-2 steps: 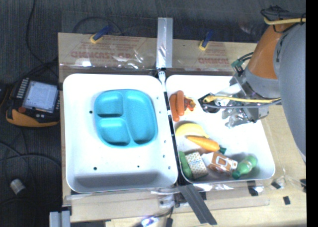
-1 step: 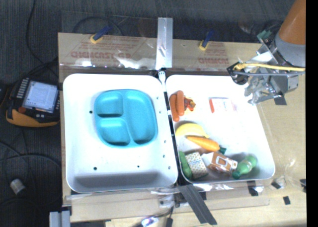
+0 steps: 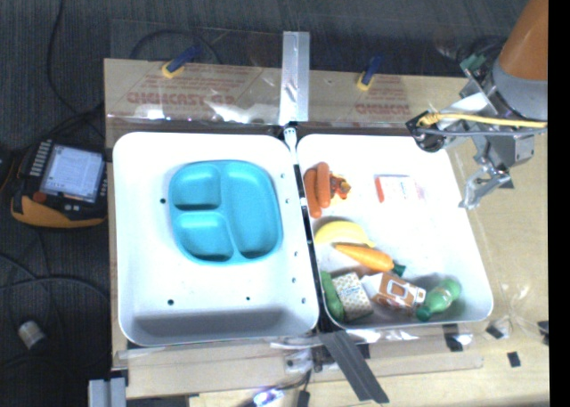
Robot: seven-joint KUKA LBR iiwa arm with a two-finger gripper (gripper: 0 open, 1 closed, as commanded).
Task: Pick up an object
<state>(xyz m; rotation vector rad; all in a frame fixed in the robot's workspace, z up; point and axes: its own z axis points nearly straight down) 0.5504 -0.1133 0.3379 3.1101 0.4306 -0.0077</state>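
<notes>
The right bin (image 3: 445,218) holds several toys. An orange sausage-like piece (image 3: 315,184) and a small orange toy (image 3: 339,187) lie at its far left. A white card with red print (image 3: 398,188) lies mid-bin. Nearer the front are a yellow fruit (image 3: 339,232), a carrot (image 3: 365,257), a patterned block (image 3: 354,297), a brown carton (image 3: 399,292) and a green bottle (image 3: 442,298). My gripper (image 3: 481,184) hangs over the bin's right rim, above and right of the card, with nothing seen in it.
The left bin (image 3: 142,289) bears a blue divided plate (image 3: 223,209). A metal divider (image 3: 295,76) stands behind the two bins. Cables and a yellow rod (image 3: 463,120) run along the wrist. A handheld device (image 3: 67,178) lies on the floor at left.
</notes>
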